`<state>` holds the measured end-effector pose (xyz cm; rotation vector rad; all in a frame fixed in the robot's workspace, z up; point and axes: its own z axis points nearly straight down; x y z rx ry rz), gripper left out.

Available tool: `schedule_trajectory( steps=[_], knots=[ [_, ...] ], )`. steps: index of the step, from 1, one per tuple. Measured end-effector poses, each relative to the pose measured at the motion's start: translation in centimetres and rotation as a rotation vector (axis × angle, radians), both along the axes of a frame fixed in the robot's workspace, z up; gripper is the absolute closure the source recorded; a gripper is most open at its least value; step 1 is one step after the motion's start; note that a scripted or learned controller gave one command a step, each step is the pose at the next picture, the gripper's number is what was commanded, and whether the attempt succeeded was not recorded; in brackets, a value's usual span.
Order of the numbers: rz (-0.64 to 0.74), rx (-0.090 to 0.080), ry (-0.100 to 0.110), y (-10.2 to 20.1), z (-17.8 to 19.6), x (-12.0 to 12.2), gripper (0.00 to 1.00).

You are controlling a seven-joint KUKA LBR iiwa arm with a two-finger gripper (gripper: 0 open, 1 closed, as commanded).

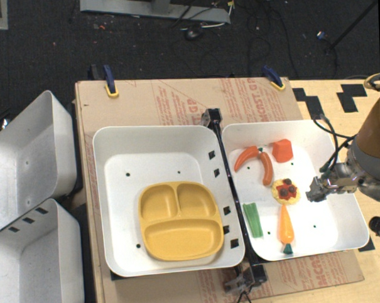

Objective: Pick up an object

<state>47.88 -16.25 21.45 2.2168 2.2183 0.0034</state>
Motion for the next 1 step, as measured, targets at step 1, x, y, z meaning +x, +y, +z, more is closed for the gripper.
schedule_trajectory(
  steps=[1],
  knots=[
    [0.002, 0.000, 0.000, -0.04, 4.36, 0.16, 1.00]
  ],
)
